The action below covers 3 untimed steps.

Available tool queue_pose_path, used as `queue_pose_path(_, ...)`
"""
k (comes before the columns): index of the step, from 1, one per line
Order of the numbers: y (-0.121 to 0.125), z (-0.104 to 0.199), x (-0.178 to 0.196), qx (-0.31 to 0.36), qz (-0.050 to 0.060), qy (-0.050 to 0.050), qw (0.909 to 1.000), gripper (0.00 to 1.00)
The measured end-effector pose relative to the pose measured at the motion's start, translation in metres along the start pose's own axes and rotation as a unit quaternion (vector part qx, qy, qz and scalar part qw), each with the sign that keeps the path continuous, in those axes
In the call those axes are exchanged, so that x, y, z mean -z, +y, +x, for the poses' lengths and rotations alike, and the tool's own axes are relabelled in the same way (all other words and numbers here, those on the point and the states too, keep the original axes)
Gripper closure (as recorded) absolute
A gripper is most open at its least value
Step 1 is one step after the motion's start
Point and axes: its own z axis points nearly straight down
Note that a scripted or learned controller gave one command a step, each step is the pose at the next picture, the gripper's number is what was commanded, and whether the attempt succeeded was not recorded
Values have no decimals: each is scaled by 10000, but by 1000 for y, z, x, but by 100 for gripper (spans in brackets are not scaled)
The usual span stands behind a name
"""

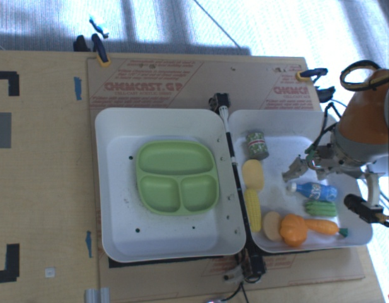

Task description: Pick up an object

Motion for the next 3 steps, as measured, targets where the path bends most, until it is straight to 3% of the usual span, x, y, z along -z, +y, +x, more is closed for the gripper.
queue_pose_path(1,-18,-30,-31,5,-21,0,10000,0)
queue_pose_path(2,-17,-31,-20,-3,-50,-21,10000,100)
queue_pose_path(3,-67,26,92,14,-22,-3,10000,100)
